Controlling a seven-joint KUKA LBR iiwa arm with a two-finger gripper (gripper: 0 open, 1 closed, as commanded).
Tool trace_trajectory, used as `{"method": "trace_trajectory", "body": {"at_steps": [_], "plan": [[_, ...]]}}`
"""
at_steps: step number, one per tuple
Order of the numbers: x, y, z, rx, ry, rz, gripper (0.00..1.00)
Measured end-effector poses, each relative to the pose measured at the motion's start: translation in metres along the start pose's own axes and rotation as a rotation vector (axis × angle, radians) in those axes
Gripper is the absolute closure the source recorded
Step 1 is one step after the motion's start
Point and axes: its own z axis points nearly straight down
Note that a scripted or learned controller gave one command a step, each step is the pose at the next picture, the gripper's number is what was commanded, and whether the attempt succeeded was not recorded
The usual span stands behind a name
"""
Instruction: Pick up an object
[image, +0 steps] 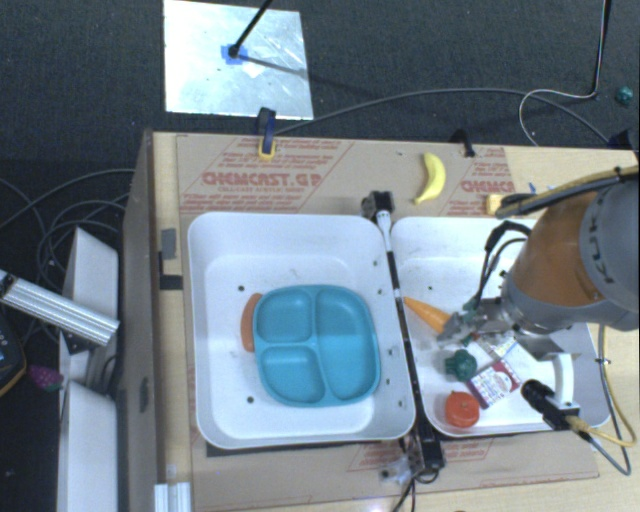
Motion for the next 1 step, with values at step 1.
{"method": "trace_trajectory", "body": {"at_steps": [1], "plan": [[0.0087,-0.0263,0.0101,0.001,0.001,0.000,0.00]]}}
